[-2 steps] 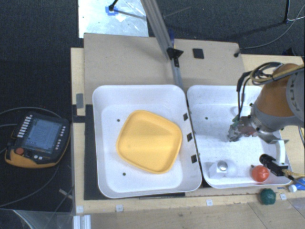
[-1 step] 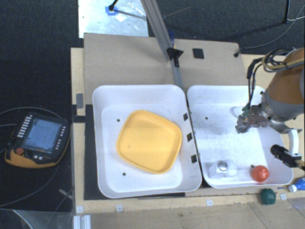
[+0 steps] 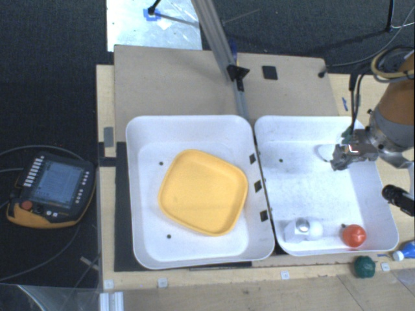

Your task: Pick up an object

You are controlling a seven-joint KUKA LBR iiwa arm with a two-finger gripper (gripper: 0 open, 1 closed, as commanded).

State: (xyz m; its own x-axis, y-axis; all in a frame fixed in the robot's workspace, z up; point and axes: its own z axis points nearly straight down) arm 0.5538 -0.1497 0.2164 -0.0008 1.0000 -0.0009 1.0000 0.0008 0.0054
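A yellow square plate (image 3: 203,191) lies in the left bin (image 3: 144,141). In the right bin (image 3: 373,193), a red ball (image 3: 353,235) rests near the front right corner, and a white and silver object (image 3: 305,228) sits at the front edge. A small white object (image 3: 325,151) lies near the bin's back right, just left of my gripper (image 3: 342,159). The gripper hangs low over the right bin's right side, close to that white object. Nothing shows between its fingers.
A teach pendant (image 3: 50,190) lies on the floor to the left. A green ball (image 3: 364,266) and a blue-capped item (image 3: 403,253) sit outside the right bin's front right corner. A grey pole (image 3: 217,31) slants over the back of the bench.
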